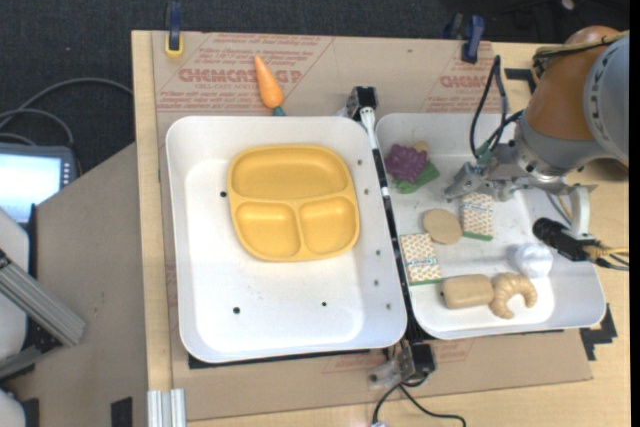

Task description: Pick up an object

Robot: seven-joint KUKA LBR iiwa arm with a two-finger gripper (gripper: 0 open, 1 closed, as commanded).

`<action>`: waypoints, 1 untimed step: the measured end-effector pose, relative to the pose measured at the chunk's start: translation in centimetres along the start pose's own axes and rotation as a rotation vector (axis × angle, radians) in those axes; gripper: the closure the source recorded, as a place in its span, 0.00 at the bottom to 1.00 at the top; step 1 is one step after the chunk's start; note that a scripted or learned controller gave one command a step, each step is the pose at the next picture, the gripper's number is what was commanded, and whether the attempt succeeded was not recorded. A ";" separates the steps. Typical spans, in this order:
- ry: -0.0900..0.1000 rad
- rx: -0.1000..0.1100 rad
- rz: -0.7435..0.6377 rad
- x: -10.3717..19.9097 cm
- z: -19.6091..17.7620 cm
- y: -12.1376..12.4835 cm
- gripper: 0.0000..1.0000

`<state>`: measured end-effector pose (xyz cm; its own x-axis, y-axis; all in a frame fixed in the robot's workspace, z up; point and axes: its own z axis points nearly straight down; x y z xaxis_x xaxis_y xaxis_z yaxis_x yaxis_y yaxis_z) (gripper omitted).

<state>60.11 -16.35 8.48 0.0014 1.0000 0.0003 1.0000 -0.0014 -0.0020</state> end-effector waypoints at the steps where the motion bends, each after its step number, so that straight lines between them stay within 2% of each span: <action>1: 0.000 0.000 0.000 -0.6 0.0 -0.9 0.00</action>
